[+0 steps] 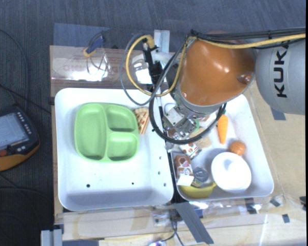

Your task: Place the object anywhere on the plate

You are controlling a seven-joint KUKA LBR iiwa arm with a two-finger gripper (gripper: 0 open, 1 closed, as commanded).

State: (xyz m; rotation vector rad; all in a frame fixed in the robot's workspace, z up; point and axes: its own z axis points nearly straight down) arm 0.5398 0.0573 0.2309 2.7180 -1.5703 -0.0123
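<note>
Orange band (pixel 215 73) of the arm sits closest to the lens, a big cone over the seam between the two bins. Below it the gripper (pixel 180 128) hangs over the inner edge of the right bin (pixel 262 152), wrapped in black cables; cannot tell whether it is clenched or released. Left bin (pixel 66 178) holds a green divided plate (pixel 105 132), with a pizza slice (pixel 141 120) lying just off its right rim, touching or nearly so, not on the plate. Right bin: carrot (pixel 223 128) tilted near the upper wall, small orange ball (pixel 237 147), white bowl (pixel 230 171), banana (pixel 197 190), small printed packets (pixel 184 164) beside the gripper
</note>
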